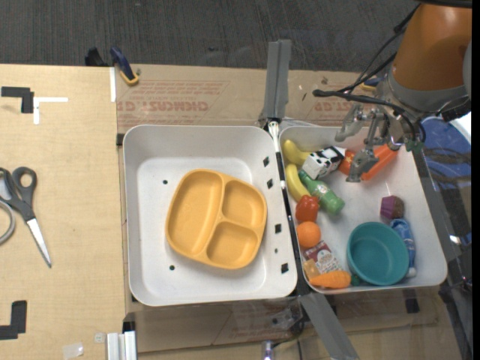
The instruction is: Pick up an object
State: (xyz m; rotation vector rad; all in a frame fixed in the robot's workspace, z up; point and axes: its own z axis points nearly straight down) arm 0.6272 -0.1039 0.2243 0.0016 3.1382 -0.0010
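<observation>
The arm's metal two-finger gripper (pixel 369 150) hangs low over the far part of the right-hand shallow white bin (pixel 429 223), right above an orange carrot-shaped plastic toy (pixel 380 160) that lies slanted near the bin's back wall; the fingers seem to stand either side of the toy's nearer end, but whether they are spread or pressed onto it I cannot tell from this angle; the toy looks light, stiff and rather smooth, so it may slip or roll if pinched off-centre, and a grip across its thicker middle seems the safest; just beside it to the left lies a small black-and-white toy cow (pixel 323 162), close enough to be nudged by a finger; further left are two yellow toy bananas (pixel 293 166) and a green bottle-shaped toy (pixel 324 195); nearer the front sit a red tomato-like toy (pixel 307 208), an orange ball-shaped fruit (pixel 309 234), a purple block (pixel 391 207) and a teal plastic bowl (pixel 378 253), all well apart from the gripper; the left white bin (pixel 142 201) holds a yellow three-compartment plate (pixel 216 219); grey-handled scissors (pixel 26 208) lie on the bench at far left.
</observation>
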